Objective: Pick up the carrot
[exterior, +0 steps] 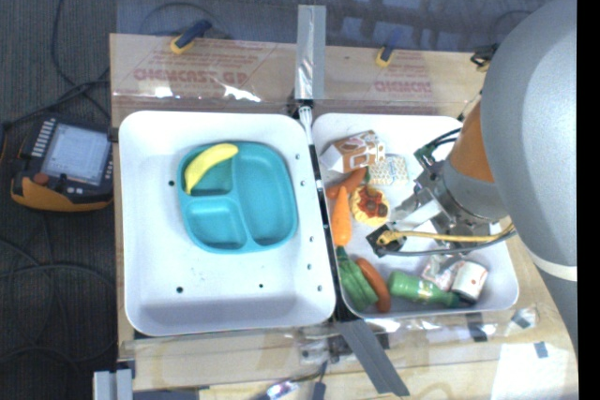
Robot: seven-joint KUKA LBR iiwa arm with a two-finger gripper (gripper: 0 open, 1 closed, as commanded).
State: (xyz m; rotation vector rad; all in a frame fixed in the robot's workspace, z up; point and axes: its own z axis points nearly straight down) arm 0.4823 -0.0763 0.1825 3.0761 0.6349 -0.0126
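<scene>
carrot (341, 213) by the left wall of the right bin (422, 128)

it lies lengthwise, apart from the gripper (424, 200), which hangs over the bin's middle. i cannot tell if the gripper is spread or closed. a green bottle (417, 288) lies near.

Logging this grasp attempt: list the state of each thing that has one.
Long orange carrot: lying flat in right white bin, ungrasped.
Blue divided plastic plate: flat in left white bin.
Yellow banana: lying in the plate's corner compartment.
Green plastic bottle: on its side, right bin.
Gripper: over right bin, beside carrot.
</scene>
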